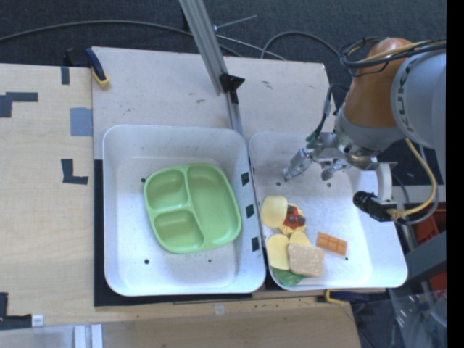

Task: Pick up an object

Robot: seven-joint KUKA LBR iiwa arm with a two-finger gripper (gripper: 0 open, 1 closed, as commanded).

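The right bin point(377, 263) holds a small heap of toy food at its front left. In the heap are a pale yellow disc point(274, 211), a red piece point(293, 216), a second yellow piece point(278, 251), a tan bread slice point(306, 259) and a green leaf point(288, 276) under them. An orange cracker point(331, 243) lies just right of the heap. My gripper point(312, 167) hangs over the bin's back part, behind the heap. It is open, with nothing between its fingers.
The left bin point(119, 194) holds a green divided plate point(192, 207). A slanted metal rod point(206, 38) reaches down to the divider between the bins. Black cables point(395, 210) hang along the arm on the right.
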